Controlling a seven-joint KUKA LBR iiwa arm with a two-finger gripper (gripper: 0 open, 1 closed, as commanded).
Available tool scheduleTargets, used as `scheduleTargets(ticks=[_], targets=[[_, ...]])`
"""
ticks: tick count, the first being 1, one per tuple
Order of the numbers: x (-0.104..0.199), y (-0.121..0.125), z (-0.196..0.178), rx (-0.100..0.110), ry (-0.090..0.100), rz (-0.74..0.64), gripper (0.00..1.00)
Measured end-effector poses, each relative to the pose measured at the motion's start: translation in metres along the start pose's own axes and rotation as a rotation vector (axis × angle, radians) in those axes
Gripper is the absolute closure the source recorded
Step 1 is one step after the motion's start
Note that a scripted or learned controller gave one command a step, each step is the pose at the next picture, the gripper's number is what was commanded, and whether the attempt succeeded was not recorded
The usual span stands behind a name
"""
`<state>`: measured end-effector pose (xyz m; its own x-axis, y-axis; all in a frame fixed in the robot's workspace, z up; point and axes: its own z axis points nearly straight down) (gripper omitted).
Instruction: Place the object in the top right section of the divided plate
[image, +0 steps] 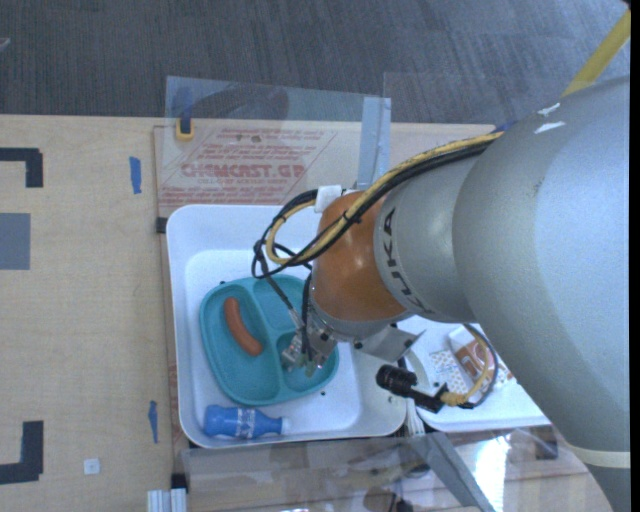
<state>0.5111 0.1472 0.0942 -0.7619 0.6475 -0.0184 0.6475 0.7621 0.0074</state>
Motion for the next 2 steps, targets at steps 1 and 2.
scheduleTargets(ticks=[1, 2], targets=[[0.005, 0.000, 0.000, -0.004, 0.005, 0.319, 1.00], [0.022, -0.010, -0.001, -0.014, 0.007, 0.732, 1.00]])
